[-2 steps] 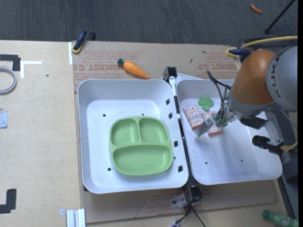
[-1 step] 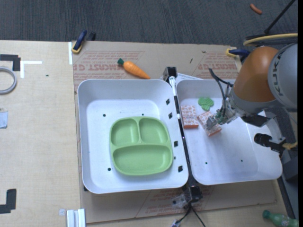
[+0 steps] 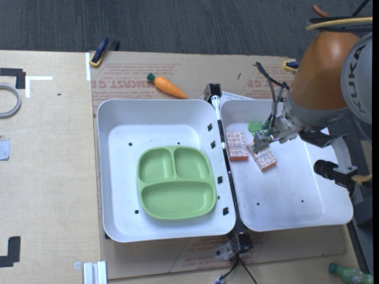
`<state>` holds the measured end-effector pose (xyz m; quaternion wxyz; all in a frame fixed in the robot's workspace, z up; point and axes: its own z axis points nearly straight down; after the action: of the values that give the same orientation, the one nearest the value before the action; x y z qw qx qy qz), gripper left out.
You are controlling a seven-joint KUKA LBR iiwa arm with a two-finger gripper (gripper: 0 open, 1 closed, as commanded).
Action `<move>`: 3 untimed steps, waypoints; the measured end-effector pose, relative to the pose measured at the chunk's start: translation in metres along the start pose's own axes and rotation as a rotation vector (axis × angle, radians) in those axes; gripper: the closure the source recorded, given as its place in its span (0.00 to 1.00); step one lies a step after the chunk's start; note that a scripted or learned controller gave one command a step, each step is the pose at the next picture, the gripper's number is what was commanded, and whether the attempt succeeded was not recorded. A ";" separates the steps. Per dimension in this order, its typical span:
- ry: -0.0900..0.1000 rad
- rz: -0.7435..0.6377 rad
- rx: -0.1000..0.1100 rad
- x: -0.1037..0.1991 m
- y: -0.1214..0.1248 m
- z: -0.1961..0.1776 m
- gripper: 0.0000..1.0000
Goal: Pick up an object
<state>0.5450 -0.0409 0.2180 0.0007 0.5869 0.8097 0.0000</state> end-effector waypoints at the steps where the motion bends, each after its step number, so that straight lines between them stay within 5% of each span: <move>1: 0.000 0.000 0.000 0.000 0.000 0.000 0.00; 2: 0.001 -0.338 0.001 -0.005 0.001 0.026 0.00; 3: -0.005 -0.320 -0.007 -0.059 -0.018 0.122 0.00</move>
<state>0.5461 -0.1029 0.0964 0.0045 0.4504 0.8928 0.0012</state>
